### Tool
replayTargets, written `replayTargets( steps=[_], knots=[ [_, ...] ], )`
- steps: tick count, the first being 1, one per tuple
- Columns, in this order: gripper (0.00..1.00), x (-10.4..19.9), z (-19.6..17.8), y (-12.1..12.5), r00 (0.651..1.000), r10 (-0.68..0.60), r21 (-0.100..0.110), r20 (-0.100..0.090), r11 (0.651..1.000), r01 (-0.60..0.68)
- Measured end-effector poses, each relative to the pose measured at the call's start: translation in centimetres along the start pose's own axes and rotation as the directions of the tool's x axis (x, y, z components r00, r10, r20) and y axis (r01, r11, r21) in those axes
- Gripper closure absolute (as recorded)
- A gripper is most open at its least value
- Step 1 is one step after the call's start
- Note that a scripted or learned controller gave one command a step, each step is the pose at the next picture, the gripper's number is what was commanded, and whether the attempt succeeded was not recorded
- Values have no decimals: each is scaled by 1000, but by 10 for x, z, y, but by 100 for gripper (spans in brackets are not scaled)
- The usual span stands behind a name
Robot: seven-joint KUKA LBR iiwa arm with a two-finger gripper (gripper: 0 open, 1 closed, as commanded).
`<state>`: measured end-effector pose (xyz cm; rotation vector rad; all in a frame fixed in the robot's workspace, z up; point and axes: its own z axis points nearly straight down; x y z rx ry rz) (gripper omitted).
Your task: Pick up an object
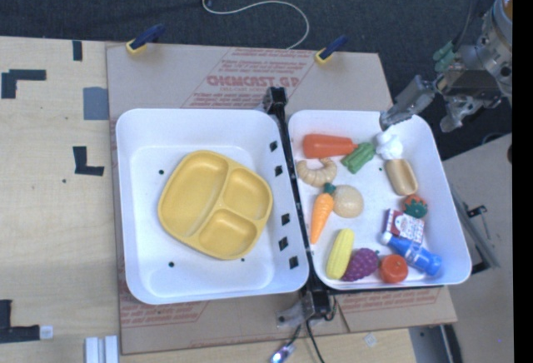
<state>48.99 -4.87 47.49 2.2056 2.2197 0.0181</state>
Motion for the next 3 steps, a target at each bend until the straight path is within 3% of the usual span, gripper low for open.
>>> replayTargets(
  steps=[1, 2, 3],
  knots=[
    [0, 87, 102, -9, 1000, -3, 29, -1, 1000, 3],
    [100, 82, 87, -7, 1000, 2, 20, 0, 1000, -2],
    [100, 154, 33, 2, 1000, -3, 12, -3, 1000, 3]
  ],
)
